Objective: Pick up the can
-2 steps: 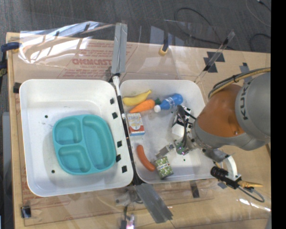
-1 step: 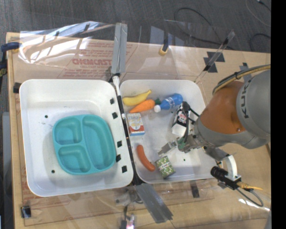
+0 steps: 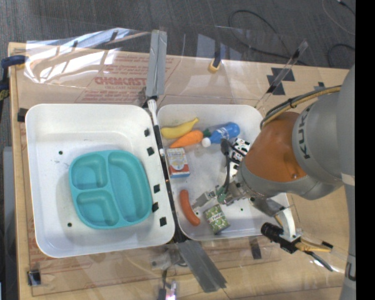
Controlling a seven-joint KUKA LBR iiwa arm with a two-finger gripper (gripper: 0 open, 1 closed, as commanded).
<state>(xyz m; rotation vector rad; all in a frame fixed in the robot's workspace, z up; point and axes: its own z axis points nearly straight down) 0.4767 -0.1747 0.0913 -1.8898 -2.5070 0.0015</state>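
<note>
The can [image 3: 216, 219] is small, with a green patterned label, and lies on its side near the front wall of the right bin [image 3: 253, 114]. My gripper [image 3: 220, 197] hangs just above and behind it, reaching down from the orange-banded wrist [image 3: 272, 155] on the right. The can rests on the bin floor, apart from the gripper. The wrist hides part of the bin's right side.
The right bin also holds a banana [image 3: 178, 129], a carrot [image 3: 186, 139], a blue bottle [image 3: 224, 132], a small carton [image 3: 177, 162], a red sausage [image 3: 188, 207] left of the can, and a black-and-white die [image 3: 239, 147]. The left bin [image 3: 44, 167] holds a teal divided tray [image 3: 109, 188].
</note>
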